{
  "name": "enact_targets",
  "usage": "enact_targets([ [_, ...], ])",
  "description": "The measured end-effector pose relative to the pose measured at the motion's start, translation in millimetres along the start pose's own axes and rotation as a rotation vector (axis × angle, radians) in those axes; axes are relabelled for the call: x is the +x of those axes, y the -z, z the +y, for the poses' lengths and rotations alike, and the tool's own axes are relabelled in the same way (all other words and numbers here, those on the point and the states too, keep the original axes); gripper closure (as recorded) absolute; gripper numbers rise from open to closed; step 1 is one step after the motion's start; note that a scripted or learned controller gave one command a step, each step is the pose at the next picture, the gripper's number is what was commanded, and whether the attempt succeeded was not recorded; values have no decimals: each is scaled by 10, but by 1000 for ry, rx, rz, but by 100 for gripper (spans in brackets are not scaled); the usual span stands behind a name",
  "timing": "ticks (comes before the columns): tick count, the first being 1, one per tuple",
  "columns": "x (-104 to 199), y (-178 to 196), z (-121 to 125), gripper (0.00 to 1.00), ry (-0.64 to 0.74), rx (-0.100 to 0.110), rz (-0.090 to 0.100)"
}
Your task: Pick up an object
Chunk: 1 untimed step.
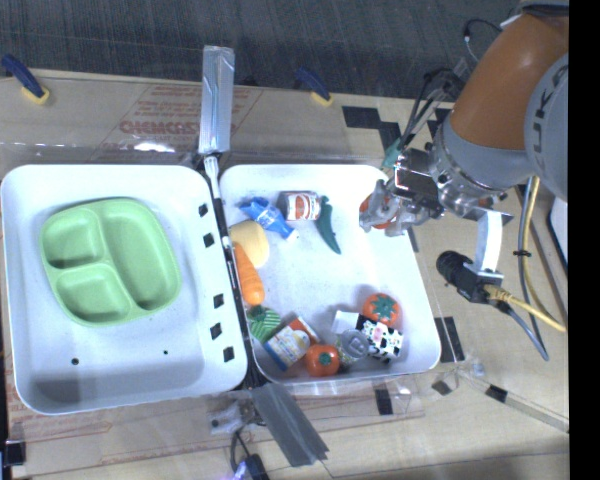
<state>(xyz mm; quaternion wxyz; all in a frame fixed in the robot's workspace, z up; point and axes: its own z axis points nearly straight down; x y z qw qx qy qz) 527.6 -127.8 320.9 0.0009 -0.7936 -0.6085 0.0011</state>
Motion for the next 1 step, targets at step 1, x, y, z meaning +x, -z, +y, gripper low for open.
enact_targets([
  [1, 799, -471, 227, 100, -124, 8, -2],
])
